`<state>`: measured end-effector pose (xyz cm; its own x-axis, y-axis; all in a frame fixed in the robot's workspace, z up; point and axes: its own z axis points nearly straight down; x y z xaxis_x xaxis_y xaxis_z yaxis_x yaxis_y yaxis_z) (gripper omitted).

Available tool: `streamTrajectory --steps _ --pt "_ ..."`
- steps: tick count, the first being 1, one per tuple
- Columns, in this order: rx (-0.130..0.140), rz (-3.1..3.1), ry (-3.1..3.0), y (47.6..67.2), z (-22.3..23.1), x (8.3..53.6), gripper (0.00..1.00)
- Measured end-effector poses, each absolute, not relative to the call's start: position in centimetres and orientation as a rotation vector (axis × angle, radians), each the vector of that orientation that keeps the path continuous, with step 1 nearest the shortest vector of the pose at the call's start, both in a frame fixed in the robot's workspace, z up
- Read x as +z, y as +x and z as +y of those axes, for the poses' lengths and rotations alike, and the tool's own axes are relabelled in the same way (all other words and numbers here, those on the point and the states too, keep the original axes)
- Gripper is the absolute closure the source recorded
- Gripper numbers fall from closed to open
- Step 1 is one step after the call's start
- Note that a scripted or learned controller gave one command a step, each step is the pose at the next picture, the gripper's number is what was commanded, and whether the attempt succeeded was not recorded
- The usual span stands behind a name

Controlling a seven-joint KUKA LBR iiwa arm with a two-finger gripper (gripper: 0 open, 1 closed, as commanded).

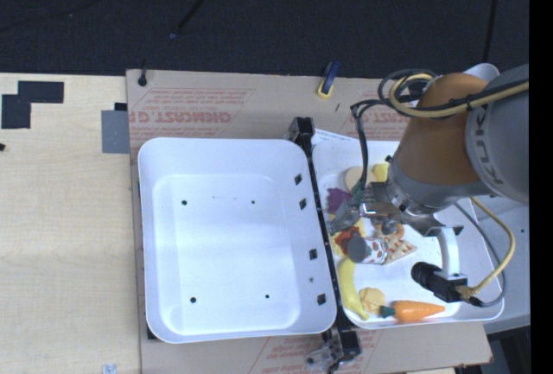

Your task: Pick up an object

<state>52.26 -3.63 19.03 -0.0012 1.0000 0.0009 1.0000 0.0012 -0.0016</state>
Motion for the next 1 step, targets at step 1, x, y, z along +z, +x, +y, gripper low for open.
streamTrajectory --steps 1 --pt "0.008 -2.213 -2.225 51.63 -13.36 14.05 0.00"
